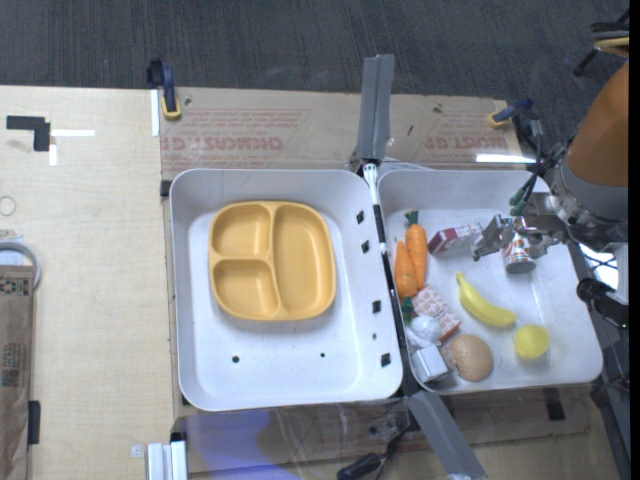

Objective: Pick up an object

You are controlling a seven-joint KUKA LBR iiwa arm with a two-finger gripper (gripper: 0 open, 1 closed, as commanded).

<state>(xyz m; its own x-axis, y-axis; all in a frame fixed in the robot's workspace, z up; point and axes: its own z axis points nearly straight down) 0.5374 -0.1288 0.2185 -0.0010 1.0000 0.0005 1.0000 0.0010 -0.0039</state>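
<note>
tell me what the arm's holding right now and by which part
Cannot be told: the gripper sits over a small can in the right bin, but no hold is visible.

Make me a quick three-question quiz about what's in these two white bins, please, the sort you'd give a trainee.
1. True or false: the yellow divided plate lies in the same bin as the banana.
2. Which lies nearest the divider between the bins: A) lemon B) carrot C) banana?
3. Over which bin does the gripper hang?

Key: 1 false; 2 B; 3 the right bin.
</note>
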